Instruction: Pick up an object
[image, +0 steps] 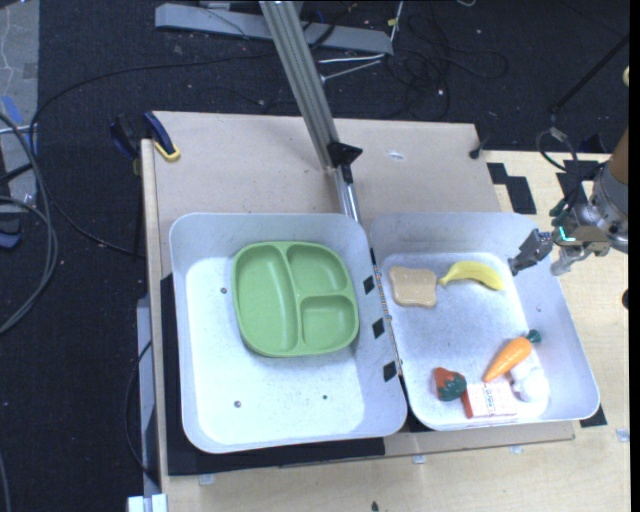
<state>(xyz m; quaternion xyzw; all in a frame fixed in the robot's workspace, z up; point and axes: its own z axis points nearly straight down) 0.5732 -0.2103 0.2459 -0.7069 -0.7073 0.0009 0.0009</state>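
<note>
Green tray alone; perhaps five toys opposite; fingers' state unclear

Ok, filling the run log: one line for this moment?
gripper: open, nothing held, over right bin far edge | nearest: banana | pick: not started

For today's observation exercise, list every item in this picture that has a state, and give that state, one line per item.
Green divided plate: upright in the left bin, compartments bare.
Slice of bread: lying flat in the right bin.
Banana: lying on its side beside the bread.
Carrot: lying tilted, leafy end toward the bin's right wall.
Red box: lying flat by the near rim.
Gripper: above the right bin's right edge, holding nothing, jaws apart.
</note>
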